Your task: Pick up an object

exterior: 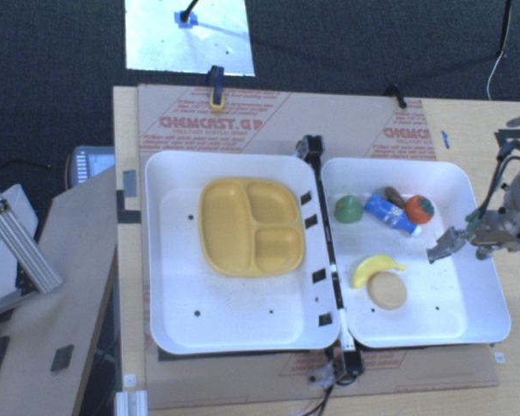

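Hand [442, 248] beside one banana [377, 269].

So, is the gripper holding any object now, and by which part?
Nothing is held: the gripper hovers over bare floor of the right bin, apart from the banana.

It was a robotics lab: a worktop [269, 111] with two white bins [169, 319], clamps [217, 87], and cabling [503, 24].

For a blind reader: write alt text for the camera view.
A robot claw hangs over the right bin, which holds a banana, a tan disc, a green ball and a blue bottle. The left bin holds a yellow divided tray.
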`<state>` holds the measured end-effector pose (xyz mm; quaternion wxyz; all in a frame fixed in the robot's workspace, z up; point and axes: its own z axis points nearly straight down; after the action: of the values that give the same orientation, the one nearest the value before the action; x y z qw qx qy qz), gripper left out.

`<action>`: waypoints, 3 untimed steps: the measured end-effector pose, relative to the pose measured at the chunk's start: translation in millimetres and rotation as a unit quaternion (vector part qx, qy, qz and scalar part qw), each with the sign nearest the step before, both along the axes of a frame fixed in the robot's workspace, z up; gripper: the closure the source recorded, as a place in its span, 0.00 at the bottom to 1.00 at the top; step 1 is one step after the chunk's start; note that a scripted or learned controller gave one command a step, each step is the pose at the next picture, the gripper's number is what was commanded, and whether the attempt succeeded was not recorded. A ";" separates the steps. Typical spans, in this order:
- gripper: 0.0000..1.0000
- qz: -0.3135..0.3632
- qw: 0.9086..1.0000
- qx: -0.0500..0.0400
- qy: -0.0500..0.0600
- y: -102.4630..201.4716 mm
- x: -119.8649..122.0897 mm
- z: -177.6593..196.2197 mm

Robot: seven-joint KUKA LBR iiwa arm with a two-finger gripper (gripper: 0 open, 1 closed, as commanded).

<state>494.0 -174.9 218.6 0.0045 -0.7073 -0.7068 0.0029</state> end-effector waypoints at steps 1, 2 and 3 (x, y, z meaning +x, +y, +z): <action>0.00 0.002 1.000 -0.001 -0.006 0.5 2.8 6.0; 0.00 0.002 1.000 -0.001 -0.004 7.9 10.7 -44.5; 0.00 0.001 1.000 0.000 -0.004 10.9 4.6 -105.3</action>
<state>498.6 -164.0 113.3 0.0017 -0.7068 -0.7074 0.0006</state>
